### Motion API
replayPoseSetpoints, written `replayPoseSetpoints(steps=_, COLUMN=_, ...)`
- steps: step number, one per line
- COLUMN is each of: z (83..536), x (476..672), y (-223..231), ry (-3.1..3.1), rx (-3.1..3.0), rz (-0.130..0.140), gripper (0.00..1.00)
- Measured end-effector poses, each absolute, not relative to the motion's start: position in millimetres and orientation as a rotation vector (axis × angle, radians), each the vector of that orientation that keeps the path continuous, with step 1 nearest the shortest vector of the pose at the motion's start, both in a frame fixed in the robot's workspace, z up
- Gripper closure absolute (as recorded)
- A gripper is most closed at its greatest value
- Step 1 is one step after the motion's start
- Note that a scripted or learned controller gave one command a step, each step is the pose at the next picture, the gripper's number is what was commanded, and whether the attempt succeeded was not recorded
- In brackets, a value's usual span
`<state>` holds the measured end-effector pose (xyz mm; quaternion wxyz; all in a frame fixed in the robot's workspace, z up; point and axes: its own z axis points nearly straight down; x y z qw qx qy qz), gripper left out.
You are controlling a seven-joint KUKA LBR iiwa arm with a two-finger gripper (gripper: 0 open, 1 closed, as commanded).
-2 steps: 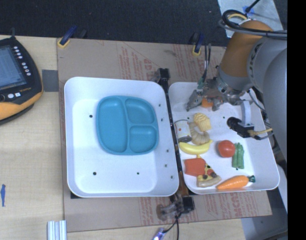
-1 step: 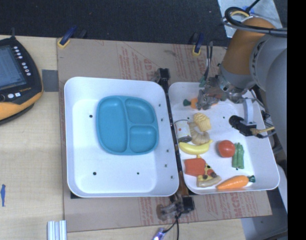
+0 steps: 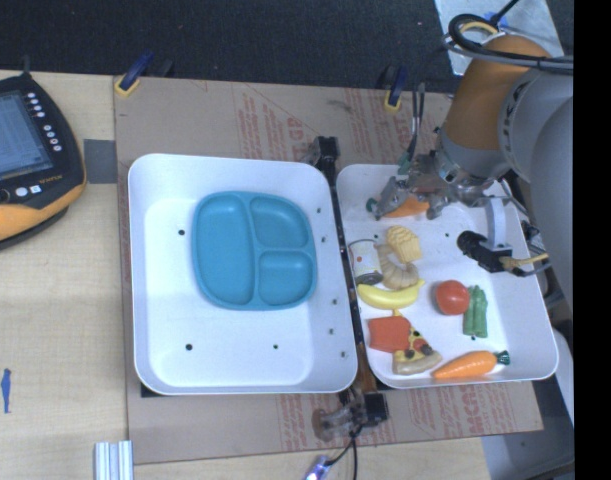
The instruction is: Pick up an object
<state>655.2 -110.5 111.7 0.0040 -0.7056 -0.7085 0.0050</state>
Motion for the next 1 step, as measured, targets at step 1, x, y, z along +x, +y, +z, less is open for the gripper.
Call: replayPoseSetpoints(steps=1, z=122.2, x=655.4, y=-111.4, ry=-2.221, rx=-2.212, rz=0.016, gripper=1.0)
